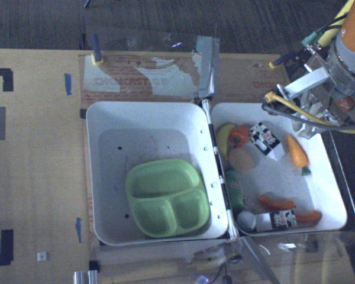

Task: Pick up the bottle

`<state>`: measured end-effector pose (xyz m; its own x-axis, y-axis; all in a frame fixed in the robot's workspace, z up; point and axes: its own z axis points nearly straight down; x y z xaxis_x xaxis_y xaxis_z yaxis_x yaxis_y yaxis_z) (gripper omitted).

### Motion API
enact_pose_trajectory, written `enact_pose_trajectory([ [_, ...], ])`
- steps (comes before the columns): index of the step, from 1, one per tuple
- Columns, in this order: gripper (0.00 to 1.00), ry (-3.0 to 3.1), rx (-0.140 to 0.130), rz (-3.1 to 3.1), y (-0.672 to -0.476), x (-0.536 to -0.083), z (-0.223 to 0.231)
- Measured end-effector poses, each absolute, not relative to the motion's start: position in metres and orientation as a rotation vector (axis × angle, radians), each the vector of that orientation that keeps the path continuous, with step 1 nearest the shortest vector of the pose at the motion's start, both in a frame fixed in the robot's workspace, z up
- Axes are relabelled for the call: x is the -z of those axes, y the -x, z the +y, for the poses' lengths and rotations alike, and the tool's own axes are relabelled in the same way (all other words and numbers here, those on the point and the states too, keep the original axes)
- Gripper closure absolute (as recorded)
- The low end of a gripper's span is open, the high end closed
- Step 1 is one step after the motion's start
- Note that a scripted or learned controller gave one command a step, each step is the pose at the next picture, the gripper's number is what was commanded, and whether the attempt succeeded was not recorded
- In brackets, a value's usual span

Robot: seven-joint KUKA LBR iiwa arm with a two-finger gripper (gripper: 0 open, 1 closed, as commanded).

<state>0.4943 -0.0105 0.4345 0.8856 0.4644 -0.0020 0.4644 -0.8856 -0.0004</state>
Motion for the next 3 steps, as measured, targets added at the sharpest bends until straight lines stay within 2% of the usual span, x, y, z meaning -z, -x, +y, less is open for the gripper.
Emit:
enact_pose_trajectory([
  [1, 1.0, -3.126, 0.001, 0.312, -0.48, -0.398, 0.042],
  [2, 1.0, -3.078, -0.002, 0.627, -0.531, -0.435, 0.112],
  [3, 1.0, -2.928, 0.008, 1.14, -0.514, -0.434, 0.116],
])
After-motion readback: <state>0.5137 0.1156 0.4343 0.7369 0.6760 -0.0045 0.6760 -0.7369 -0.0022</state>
